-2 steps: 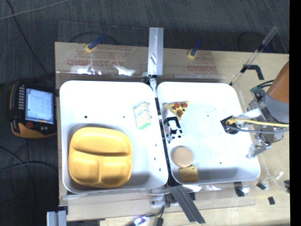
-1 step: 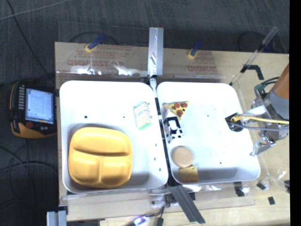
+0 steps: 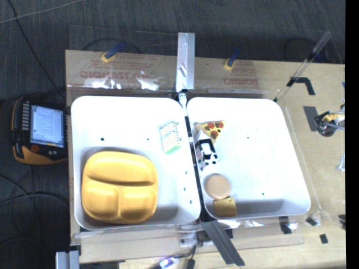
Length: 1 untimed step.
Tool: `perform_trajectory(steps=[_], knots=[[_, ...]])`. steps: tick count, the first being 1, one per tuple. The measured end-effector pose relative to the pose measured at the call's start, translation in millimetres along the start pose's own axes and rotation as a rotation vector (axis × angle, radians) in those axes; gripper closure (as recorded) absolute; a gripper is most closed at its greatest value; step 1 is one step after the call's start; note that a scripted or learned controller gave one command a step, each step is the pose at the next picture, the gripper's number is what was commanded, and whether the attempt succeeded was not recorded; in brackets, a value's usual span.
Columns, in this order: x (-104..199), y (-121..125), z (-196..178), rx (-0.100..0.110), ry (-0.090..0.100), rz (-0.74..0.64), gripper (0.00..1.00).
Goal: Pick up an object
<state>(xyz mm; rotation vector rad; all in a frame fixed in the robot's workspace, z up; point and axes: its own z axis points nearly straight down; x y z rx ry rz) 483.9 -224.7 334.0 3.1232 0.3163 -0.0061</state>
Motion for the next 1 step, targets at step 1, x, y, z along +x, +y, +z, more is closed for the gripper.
perform_trajectory(steps=[1], knots=[[2.5,-1.2,59.1,0.003,-0.001,-0.001,0.0]])
